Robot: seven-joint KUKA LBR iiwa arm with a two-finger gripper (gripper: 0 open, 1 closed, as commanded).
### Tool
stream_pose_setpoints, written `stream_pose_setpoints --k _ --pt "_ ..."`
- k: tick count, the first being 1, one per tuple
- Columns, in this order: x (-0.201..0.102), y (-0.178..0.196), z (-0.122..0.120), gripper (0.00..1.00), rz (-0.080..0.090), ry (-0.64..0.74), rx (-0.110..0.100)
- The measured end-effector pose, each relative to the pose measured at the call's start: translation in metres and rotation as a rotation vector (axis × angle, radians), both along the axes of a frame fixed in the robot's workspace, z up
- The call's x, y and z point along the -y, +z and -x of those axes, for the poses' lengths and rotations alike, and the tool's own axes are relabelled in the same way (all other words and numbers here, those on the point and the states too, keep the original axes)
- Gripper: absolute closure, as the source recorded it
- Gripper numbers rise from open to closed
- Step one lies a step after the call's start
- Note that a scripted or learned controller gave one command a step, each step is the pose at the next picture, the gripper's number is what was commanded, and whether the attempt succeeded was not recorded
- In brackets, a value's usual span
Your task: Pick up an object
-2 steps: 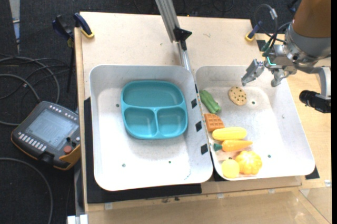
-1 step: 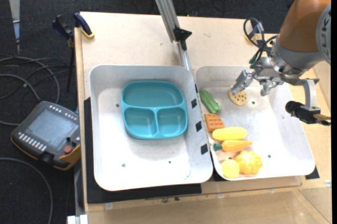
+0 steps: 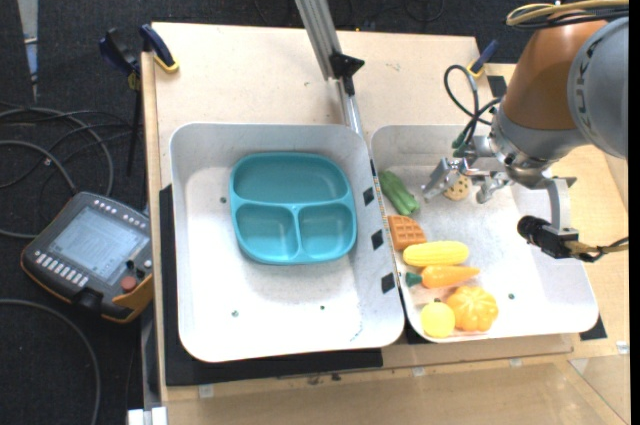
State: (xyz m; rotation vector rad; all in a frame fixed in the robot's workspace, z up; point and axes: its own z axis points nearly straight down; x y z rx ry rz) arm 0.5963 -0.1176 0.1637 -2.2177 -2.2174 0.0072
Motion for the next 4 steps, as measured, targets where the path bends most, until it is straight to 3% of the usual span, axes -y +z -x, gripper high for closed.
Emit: stream_pose_setpoints --k 1,2,4 --pt "0.009 -0.050 0.003 0.00 0.001 -0.001 0.002" --pt "0.009 -0.036 0.001 1.00 0.001 -0.001 0.008" --pt "-0.002 0.073 0.010 1.00 0.002 0.003 0.013"
